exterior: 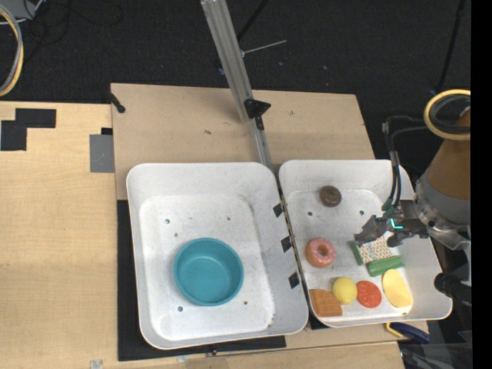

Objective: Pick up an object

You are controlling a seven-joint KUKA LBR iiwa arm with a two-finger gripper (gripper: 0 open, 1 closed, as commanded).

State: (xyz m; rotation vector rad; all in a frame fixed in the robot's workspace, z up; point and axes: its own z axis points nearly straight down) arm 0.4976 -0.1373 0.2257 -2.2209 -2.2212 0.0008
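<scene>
Glossy pink ring doughnut lies beside the dark tool, whose finger state I cannot tell.

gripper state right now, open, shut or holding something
gripper: low in the right bin, just above the patterned block and green piece; open or shut cannot be told.

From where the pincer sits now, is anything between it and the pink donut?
Nothing visible does. The pincer hovers over the right bin, and bare bin floor lies between it and the pink donut. The green block sits below it.
</scene>
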